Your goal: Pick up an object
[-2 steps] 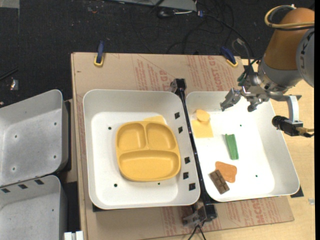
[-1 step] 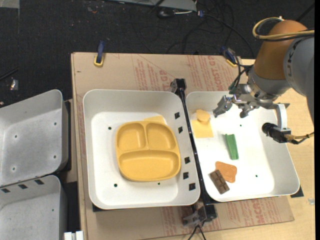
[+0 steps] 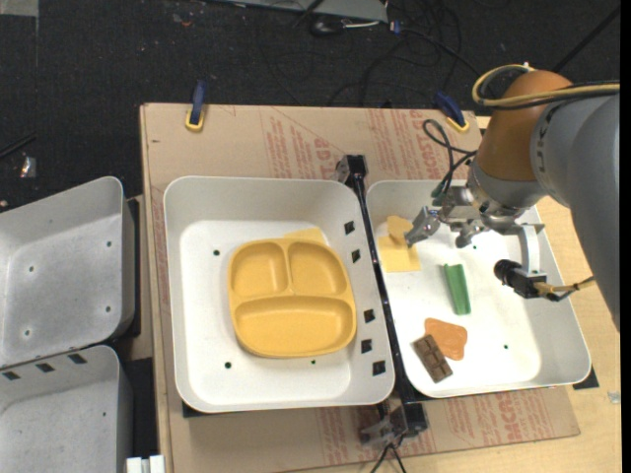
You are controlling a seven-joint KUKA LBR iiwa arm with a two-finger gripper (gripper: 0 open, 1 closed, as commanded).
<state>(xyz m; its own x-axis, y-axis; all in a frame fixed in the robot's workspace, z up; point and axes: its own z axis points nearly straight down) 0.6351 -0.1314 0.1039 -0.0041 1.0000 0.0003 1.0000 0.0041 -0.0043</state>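
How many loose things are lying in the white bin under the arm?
4 that I can see: a pale yellow block at the bin's upper left, a green stick mid-bin, and an orange piece touching a brown bar lower down. The arm may hide more.

Blue clamps [image 3: 197,104] on cardboard sheet [image 3: 266,136]

One fixed camera above the bench [image 3: 256,131], angled down over both white bins [image 3: 187,264].
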